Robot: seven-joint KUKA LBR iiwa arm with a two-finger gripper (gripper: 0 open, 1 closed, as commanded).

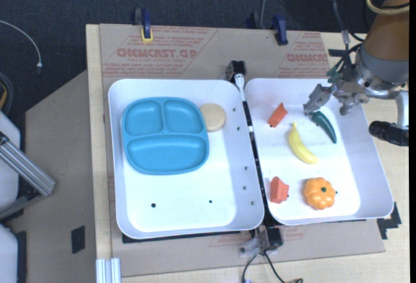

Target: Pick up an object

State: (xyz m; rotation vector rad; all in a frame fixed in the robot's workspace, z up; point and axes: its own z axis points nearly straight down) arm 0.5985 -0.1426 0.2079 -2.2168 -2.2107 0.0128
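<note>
My gripper [331, 104] hangs over the back of the right bin [370, 164], its two grey fingers spread apart, so it is open. A dark green chili [325, 127] lies on the bin floor just in front of the fingers, its upper end close under them; I see nothing clamped between them. A yellow banana [302, 145] lies left of the chili. A red wedge [278, 114] sits at the back left of the bin. At the front are a red block [279, 190] and an orange bell pepper [319, 192].
The left bin [188, 210] holds a blue divided plate [166, 134] and a beige round disc [212, 117] beside it. A black divider rail [250, 138] runs between the bins. The arm's orange band [390, 28] rises at the far right.
</note>
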